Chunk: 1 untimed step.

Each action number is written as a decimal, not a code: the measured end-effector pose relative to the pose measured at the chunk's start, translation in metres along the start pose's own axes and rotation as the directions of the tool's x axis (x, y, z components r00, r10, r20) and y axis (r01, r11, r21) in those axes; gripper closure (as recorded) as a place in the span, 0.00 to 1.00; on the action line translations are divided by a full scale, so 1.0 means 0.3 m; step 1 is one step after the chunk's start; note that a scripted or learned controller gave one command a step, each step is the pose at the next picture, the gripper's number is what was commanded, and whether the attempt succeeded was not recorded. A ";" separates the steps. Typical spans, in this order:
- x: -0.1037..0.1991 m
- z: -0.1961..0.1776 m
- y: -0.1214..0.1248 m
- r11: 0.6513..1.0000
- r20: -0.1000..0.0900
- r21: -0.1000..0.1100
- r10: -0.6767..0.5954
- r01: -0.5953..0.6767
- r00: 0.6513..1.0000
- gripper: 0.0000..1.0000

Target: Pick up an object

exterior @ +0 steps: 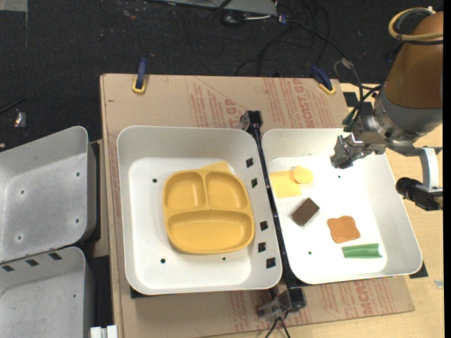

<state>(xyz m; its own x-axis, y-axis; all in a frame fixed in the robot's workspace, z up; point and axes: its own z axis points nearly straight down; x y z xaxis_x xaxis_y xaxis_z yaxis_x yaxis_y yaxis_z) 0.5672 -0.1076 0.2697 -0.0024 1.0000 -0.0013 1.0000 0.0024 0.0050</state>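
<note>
Plastic pieces in matt white bins on a printed board

The yellow divided tray (208, 213) looks like smooth, slightly glossy plastic. Both white bins (141, 189) have a matt, faintly speckled finish. The brown block (305, 211), orange slice (343, 229) and green stick (361, 251) look like smooth matt plastic. The bench (183, 97) top is dull tan board with red print. The arm's orange band (417, 62) is glossy.

Grey arm (405, 122) with a broad orange band (419, 62) and dark cables.

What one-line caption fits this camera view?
Gripper over right bin with five small items; yellow tray in left bin.
</note>
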 end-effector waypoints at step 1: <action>0.000 -0.105 0.003 1.000 0.000 0.002 0.000 0.000 1.000 1.00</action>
<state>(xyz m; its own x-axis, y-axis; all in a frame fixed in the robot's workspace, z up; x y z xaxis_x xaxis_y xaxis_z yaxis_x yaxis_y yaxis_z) 0.5681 -0.1076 0.3012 -0.0028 1.0000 -0.0011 1.0000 0.0028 0.0033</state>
